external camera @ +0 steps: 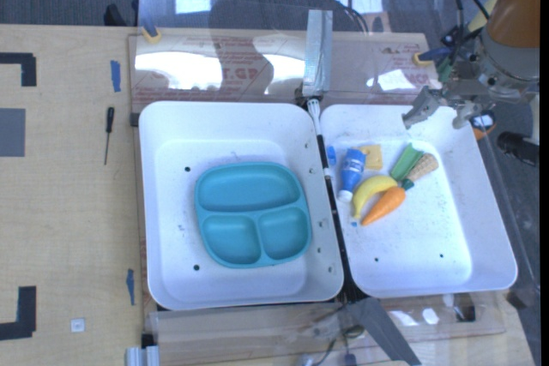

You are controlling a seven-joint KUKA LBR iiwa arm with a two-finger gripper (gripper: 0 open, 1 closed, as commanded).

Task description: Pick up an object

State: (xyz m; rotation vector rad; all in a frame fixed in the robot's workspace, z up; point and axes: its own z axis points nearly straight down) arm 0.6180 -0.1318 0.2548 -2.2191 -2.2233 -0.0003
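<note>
Gripper (439,108), fingers spread and empty, hovers over right bin (446,257) rear edge; toy carrot (383,205), banana (371,189), corn (413,165), blue bottle (352,171) lie touching, so a grasp may catch two or slip.

Most of the arm (519,13) is chopped off by the top-right corner, so just the orange band and a loop of yellow cable make it in. The gripper (442,109) hangs over the right bin's (489,261) back rim, and its 2 fingers (420,111) are too blurry to make out how they're set. In that bin, the yellow cracker thing (371,156) sits half behind the blue bottle (352,171), and the banana (371,191) is partly covered by the carrot (384,204). The corn cob (413,165) is too small to read properly. Left of the bins, a dark screwdriver-looking tool (108,133) is too tiny to call.
</note>
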